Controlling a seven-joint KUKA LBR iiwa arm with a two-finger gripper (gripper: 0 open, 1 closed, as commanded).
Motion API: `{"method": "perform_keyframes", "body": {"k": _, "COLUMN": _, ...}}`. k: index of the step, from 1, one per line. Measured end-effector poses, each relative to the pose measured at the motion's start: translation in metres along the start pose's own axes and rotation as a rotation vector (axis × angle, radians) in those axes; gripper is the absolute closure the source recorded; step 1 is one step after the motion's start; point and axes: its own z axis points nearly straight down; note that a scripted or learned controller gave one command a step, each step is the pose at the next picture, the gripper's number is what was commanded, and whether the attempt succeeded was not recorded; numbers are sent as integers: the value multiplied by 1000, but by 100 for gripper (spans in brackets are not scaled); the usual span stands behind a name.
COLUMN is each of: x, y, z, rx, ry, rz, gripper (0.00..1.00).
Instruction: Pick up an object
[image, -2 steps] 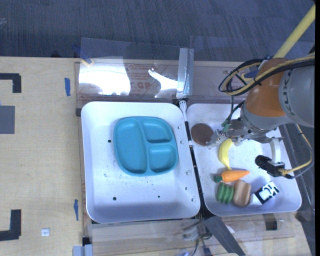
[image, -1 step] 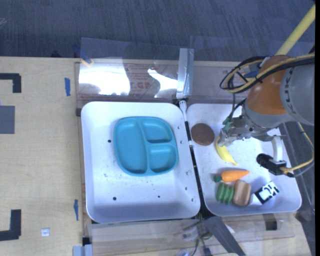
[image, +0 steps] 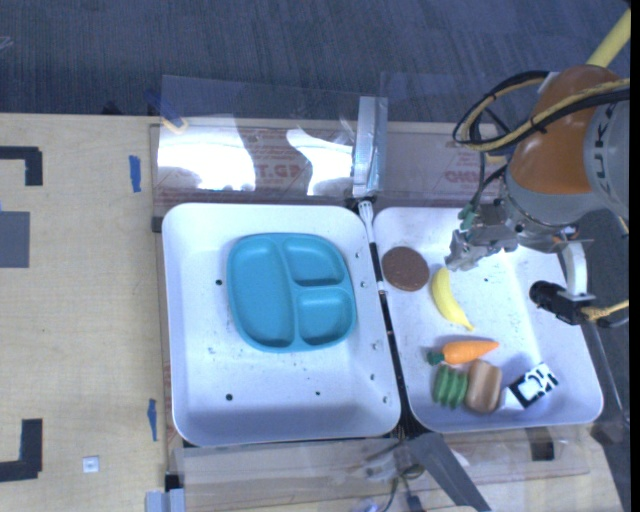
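Observation:
The right bin (image: 560, 345) holds a brown round disc (image: 405, 268), a yellow banana (image: 450, 299), an orange carrot (image: 469, 351), a green vegetable (image: 449, 386), a tan bread-like piece (image: 484, 386) and a black-and-white block (image: 532, 384). My gripper (image: 468, 250) hangs over the far part of that bin, just right of the disc and above the banana's upper end. I see nothing between its fingers.
The left bin (image: 190, 330) bears a blue divided plate (image: 292, 291). A clear plastic wall (image: 260, 150) stands behind the bins. The grey arm with its orange band (image: 560, 150) and cables reaches in from the upper right. Wooden bench lies to the left.

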Motion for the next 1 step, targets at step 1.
{"method": "perform_keyframes", "body": {"k": 1, "x": 0, "y": -2, "z": 3, "rx": 6, "ry": 1, "rz": 1, "gripper": 0}}
